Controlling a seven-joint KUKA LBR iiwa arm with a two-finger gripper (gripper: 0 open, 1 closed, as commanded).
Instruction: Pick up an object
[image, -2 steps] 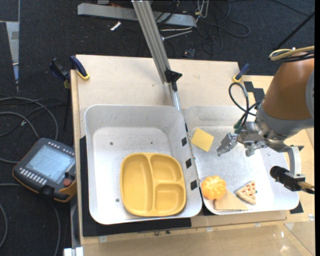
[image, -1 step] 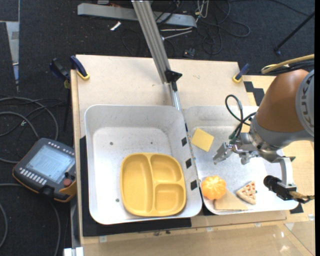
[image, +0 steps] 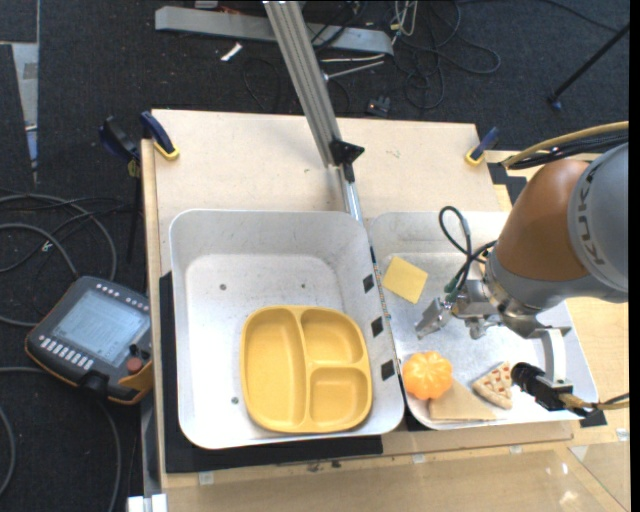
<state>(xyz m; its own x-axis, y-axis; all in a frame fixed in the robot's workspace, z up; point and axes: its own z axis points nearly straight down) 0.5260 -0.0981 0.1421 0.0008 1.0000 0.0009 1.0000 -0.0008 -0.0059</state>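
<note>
The gripper (image: 437, 318) is seen low over the floor of the right bin (image: 410, 240), on a bare patch near the middle. Nothing is seen held in it, and whether it is open or closed cannot be told from this angle. Several candidate objects lie around it. A flat yellow square slice (image: 406, 278) is just beside it, toward the back. An orange fruit (image: 427, 374) sits near it at the front, and beside that fruit are a tan slab (image: 455, 405) and a toy pizza slice (image: 494, 384). All four rest on the bin floor, apart from the gripper. A yellow divided tray (image: 305, 368) lies in the left bin (image: 210, 300), well apart from the arm. The pick is judged not yet done: an object is to be closed on and lifted clear, most likely the slice or the fruit.
</note>
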